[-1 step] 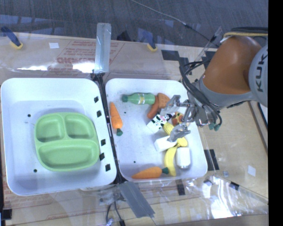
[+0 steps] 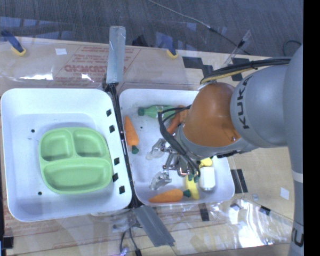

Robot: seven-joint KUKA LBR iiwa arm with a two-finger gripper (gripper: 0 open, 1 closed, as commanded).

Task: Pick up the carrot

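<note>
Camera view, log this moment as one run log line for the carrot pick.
gripper: open, holds nothing, over right bin | carrots: one by left wall, one at near wall | green tray: left bin

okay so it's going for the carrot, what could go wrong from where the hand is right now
1. The right bin holds more than one carrot: one by the left wall, another at the front wall. The hand hangs between them, so it may settle on neither.
2. The front carrot lies beside a yellow item and a white item, which the hand could grab or knock instead.
</note>
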